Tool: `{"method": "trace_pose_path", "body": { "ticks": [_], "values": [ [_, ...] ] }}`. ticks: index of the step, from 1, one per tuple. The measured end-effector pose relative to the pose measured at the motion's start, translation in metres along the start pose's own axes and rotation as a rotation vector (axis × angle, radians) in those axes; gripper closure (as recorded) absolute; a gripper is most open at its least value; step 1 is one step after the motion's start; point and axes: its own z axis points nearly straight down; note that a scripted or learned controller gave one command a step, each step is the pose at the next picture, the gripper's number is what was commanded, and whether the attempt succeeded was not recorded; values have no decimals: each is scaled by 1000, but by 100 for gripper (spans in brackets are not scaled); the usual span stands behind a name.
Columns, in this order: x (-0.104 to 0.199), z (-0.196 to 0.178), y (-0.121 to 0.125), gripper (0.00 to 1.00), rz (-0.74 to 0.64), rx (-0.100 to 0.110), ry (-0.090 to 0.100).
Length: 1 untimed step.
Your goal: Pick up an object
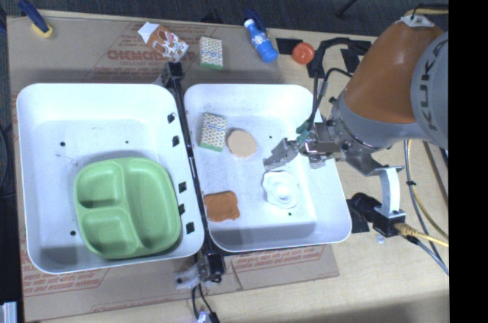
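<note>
The soft white rounded object [280, 189] at centre-right lies just below the two-finger gripper [279, 155], whose grasp state cannot be told, so a descent may glance off it.

Even overhead light, white bins [46, 104] bright, soft shadows, slightly soft focus, dim floor

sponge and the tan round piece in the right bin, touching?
Cannot tell. In the camera view the sponge and the tan round piece sit side by side with edges nearly meeting; no plain gap or contact shows.
</note>
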Motion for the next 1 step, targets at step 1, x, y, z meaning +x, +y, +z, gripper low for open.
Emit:
{"method": "trace_pose_path", "body": {
  "ticks": [1],
  "values": [
    [0,0,0,0,0,1,0]
  ]
}}
